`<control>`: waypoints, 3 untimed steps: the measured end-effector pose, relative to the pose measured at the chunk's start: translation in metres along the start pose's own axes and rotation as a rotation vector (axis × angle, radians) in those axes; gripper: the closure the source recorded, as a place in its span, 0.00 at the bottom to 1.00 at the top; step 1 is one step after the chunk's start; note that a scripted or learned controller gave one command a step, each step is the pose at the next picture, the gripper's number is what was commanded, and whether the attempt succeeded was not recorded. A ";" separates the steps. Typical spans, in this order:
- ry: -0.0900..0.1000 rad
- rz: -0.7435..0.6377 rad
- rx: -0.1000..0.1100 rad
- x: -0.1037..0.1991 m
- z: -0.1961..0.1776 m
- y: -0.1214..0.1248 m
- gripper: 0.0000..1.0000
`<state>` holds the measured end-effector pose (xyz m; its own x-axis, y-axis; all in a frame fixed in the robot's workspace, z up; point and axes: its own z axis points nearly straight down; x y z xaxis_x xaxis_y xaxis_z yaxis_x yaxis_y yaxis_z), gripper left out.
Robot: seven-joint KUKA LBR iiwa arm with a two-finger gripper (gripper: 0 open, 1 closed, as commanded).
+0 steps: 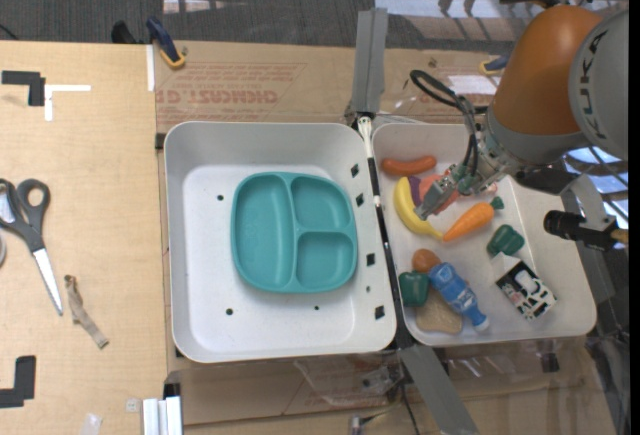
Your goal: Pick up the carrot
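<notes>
My tool (447, 191) hangs low over the right bin (570, 318), and its tip sits in the upper middle of that bin. I cannot tell from this slanted view whether it is open or closed, and nothing shows clearly between its tips.

The carrot (468, 221) lies just below and to the right of the tool tip, very near it, perhaps touching, though I cannot be sure. Its long axis runs on a slant, from lower left up to upper right. The thick orange end points toward the upper right, where a bit of green top (496, 206) shows, and the narrow end points down and left toward the banana (407, 210). I judge the coming move to be a short shift to the right and down, with the tool turned to close across the carrot's width, not along its length.

The banana curves just to the left of the tool, and a red sausage (408, 164) lies above it near the bin's top wall. A green piece (505, 241) sits to the right of the carrot. Further down are a blue bottle (459, 292) and a black and white block (525, 289). The left bin (190, 253) holds a teal divided plate (295, 233). Scissors (30, 228) lie on the counter (80, 153) well to the left.
</notes>
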<state>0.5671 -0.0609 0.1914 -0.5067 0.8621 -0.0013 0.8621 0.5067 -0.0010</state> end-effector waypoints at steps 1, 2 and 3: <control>0.001 0.153 0.002 0.118 0.001 0.084 1.00; 0.001 -0.124 0.002 0.056 0.000 0.050 1.00; -0.001 0.037 0.000 0.005 0.000 0.089 1.00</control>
<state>0.6409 -0.0115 0.1915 -0.4746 0.8802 -0.0023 0.8802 0.4746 -0.0007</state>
